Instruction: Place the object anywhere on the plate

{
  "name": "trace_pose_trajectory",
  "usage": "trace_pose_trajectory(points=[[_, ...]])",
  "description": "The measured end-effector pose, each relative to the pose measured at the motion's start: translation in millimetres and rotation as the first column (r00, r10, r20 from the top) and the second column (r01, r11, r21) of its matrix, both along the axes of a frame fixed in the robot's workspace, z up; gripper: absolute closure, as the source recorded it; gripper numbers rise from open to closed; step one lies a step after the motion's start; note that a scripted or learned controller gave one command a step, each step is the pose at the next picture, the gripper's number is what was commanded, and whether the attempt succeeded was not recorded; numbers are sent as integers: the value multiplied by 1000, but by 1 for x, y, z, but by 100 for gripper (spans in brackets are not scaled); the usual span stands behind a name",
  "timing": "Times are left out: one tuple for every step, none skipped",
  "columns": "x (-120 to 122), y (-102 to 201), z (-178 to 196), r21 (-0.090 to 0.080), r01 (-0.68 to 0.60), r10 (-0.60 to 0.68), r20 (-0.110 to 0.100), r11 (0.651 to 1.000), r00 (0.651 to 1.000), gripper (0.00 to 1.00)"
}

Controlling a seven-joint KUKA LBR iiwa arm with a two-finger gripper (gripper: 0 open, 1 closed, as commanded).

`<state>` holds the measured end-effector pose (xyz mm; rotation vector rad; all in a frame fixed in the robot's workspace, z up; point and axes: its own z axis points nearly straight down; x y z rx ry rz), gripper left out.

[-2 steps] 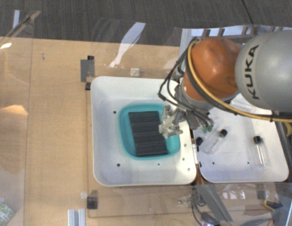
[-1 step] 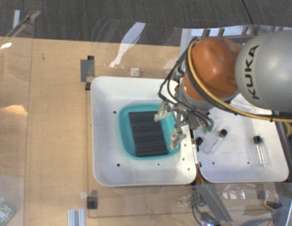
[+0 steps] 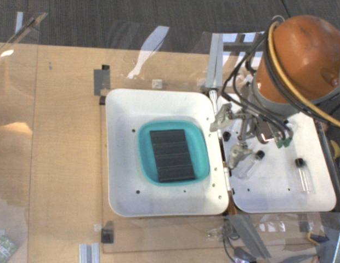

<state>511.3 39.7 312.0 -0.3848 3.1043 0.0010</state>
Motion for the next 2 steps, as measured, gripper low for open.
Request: trace_pose_trajectory(points=[[3,2,12,3,-1,1,10,1000,1000,100],[22,59,-127,1,-86,86,-7,996,996,100]])
